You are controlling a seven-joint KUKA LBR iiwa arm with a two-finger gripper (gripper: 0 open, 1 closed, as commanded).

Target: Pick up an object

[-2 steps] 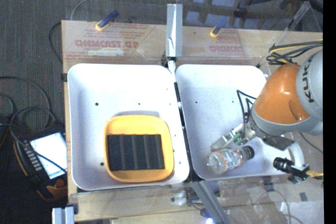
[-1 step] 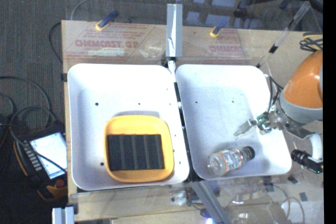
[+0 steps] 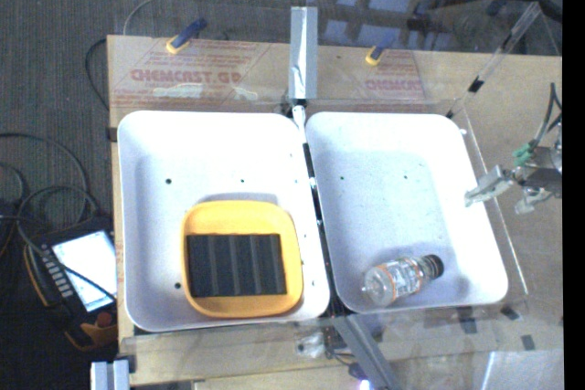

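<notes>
Gripper [image 3: 512, 187] hung over the right bin's [image 3: 475, 196] right rim; whether open or closed, I could not tell. Reversed lettering marked the clear sheet [image 3: 187, 78] behind.

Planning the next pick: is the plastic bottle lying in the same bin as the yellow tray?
No. The plastic bottle lies in the right bin, while the yellow tray sits in the left bin.

Tray [image 3: 242, 260] in left bin [image 3: 146, 151]; bottle [image 3: 402, 277] in right bin [image 3: 393, 142], near front.
</notes>
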